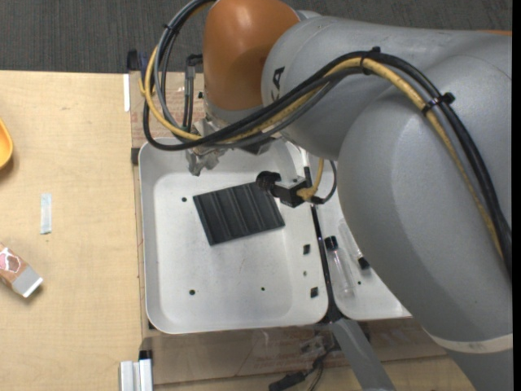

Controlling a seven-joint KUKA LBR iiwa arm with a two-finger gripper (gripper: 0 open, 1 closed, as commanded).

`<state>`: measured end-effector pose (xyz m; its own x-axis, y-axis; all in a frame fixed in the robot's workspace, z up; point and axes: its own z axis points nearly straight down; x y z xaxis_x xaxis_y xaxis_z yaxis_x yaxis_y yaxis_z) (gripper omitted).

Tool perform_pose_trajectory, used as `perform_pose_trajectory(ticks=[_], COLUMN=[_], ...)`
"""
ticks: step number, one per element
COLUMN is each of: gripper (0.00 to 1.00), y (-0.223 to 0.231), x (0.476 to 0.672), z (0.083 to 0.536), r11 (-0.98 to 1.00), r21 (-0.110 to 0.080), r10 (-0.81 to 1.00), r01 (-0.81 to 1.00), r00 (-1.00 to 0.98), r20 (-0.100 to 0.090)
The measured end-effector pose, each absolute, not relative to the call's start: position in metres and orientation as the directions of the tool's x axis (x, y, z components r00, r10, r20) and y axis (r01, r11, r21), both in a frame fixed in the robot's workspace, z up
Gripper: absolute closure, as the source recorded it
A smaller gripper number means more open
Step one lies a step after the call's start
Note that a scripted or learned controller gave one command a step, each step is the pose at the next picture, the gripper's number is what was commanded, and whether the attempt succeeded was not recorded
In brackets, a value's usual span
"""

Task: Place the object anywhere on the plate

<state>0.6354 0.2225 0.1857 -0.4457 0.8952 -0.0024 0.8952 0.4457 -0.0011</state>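
The gripper [198,160] is hanging just beyond the far left corner of the dark ribbed slab [238,213]. It is showing as a small grey metal tip poking out from under the wrist, and whether it is released or clenched cannot be told; nothing is showing in its grasp. Above it the smooth, rounded orange band [244,43] is capping the wrist, with glossy black and yellow cables [167,96] looping around it. The broad matte grey arm [423,177] is spreading off to the right of the slab. The slab itself is flat and rectangular, grooved with parallel ridges, and is lying slightly askew on the floor of the left white bin [236,300], apart from the gripper. That bin is shallow smooth plastic with rounded corners and a few small dark holes. Just right of the slab, across the dividing rims, a slim clear tube [338,261] with dark ends is lying in the right bin [374,304], partly under the arm. Well to the left of the slab, on the pale wood-grain bench [73,137], a small grey strip [45,214], a reddish-and-white packet [18,272] and the edge of an orange thing [4,147] are lying.
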Motion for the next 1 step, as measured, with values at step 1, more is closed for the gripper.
perform_pose_trajectory(ticks=[1], gripper=[1.0], y=[0.2175], x=[0.6283], z=[0.095], r11=[0.702], r21=[0.005], r10=[0.713], r01=[0.713], r00=[-0.702], r20=[-0.004])
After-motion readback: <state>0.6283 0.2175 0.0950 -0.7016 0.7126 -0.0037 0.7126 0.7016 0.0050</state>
